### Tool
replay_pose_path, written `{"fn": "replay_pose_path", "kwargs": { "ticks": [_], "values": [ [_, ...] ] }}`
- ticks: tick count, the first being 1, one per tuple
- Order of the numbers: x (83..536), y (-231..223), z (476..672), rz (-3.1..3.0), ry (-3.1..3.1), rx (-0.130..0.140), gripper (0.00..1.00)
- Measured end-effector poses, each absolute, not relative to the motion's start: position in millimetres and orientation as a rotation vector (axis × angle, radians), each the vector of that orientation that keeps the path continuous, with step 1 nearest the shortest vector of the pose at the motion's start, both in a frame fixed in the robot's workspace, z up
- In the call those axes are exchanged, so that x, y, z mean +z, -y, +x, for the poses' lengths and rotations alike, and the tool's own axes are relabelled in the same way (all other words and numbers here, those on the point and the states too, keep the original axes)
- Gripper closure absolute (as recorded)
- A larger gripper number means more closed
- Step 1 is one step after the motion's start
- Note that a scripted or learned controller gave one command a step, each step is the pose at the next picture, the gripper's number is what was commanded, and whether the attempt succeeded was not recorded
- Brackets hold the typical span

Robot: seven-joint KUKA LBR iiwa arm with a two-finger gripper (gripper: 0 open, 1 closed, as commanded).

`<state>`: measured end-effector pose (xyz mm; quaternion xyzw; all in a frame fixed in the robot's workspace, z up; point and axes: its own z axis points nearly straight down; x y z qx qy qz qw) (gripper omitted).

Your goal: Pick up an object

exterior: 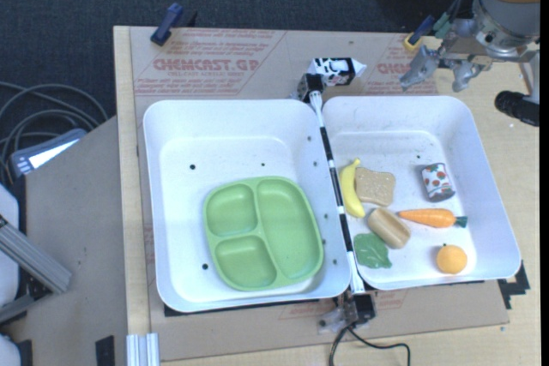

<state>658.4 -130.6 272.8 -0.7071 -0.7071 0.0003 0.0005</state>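
Seven food items lie in the right bin (480, 141), well below the jaws (439, 69), which hang spread and empty above its far rim. Nearest is the packet (436, 181), lying just nearer the camera.

The open claw (442, 69) hangs above the right bin's (485, 152) far rim, holding nothing.

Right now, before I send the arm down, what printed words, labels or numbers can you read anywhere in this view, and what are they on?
"CHEMCAST GP": red print, repeated on the brown board under the bins; smaller red lines beneath it are too blurred to read.
Black-and-white tag at the bins' top junction: a pattern, no readable text.
Small packet in the right bin: printed picture, any words too small to read.
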Motion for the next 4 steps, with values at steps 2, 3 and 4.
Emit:
{"fn": "replay_pose_path", "kwargs": {
  "ticks": [2,3,4],
  "values": [
    [85,184,584.4,-2.221,2.219,0.002,0.00],
    [264,221,570.7,-2.226,2.224,-0.002,0.00],
    [271,105,573.1,-2.217,2.222,0.000,0.00]
  ]
}}
